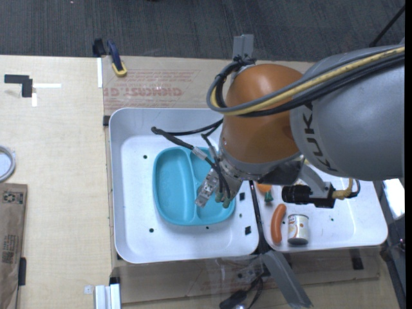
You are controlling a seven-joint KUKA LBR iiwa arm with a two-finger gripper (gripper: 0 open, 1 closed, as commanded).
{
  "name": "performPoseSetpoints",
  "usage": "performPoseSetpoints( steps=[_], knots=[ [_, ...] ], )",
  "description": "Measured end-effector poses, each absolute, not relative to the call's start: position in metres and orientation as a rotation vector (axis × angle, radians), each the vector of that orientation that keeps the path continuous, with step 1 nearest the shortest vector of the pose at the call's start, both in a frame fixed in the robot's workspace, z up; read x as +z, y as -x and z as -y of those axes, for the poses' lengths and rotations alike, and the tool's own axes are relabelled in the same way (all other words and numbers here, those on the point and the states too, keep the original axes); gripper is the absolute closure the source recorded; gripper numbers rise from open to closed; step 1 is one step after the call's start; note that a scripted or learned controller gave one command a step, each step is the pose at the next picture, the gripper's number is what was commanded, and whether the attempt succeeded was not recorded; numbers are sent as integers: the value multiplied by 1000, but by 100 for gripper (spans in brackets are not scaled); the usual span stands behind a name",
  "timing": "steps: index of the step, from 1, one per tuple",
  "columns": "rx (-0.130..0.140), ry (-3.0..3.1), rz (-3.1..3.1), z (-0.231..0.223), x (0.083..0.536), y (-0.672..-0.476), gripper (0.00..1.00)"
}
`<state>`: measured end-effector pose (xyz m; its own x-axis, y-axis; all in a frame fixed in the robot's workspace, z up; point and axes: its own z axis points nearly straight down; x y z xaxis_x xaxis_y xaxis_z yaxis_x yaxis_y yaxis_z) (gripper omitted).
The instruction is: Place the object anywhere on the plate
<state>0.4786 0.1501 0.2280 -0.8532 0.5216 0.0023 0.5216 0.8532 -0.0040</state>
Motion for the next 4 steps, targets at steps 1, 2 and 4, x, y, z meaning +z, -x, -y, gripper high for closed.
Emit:
performPoseSetpoints(
  steps=[1, 2, 4],
  knots=[
    [5, 522, 3094, -229, 172, -494, 100],
    [2, 272, 3129, -206, 188, -536, 100],
    [5, 456, 3105, -219, 200, -478, 100]
  ],
)
